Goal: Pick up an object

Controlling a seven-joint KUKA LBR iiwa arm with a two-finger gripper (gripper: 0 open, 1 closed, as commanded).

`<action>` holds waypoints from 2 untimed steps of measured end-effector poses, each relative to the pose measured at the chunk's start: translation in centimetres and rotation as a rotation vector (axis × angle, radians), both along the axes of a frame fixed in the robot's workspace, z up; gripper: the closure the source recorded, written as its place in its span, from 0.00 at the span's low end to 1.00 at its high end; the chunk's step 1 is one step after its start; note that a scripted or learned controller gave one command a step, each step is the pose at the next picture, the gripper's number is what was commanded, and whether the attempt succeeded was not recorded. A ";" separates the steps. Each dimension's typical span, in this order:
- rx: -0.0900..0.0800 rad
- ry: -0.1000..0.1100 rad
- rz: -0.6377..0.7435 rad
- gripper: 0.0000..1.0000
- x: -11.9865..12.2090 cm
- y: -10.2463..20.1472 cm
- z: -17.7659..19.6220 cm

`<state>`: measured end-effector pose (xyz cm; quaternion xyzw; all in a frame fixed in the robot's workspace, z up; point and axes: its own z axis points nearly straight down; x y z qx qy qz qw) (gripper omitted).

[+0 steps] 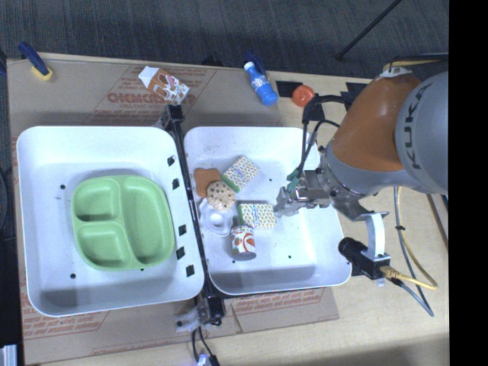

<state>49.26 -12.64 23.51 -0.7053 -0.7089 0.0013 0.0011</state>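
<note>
**Gripper low in the right bin, beside the patterned packet**

The grey arm (396, 139) with its orange band reaches in from the right and bends down over the right bin (324, 269). Its gripper (284, 201) sits low inside that bin, just right of a small cluster of objects. Whether it is wide or narrow cannot be told from this angle, and nothing is seen between its tips.

Nearest the gripper lies a green-and-white patterned packet (258, 215), touching or almost touching the tool's left end. A second patterned packet (242, 171) lies farther back, tilted. Left of these sit an orange-brown piece (204, 178) and a speckled cookie-like disc (221, 195), overlapping. Nearer the camera, a small can with orange markings (243, 242) lies on the bin floor, with a small white object (217, 220) just to its left.

The left bin (38, 158) holds a green divided tray (122, 222).

On the bench beyond the bins lie a blue bottle (261, 85), an orange ball (303, 94) and a crumpled wrapper (164, 85).
</note>
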 end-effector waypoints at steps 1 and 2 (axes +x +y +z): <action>0.000 0.000 0.000 0.00 0.0 0.0 0.0; 0.000 0.000 0.000 0.00 0.0 0.0 0.0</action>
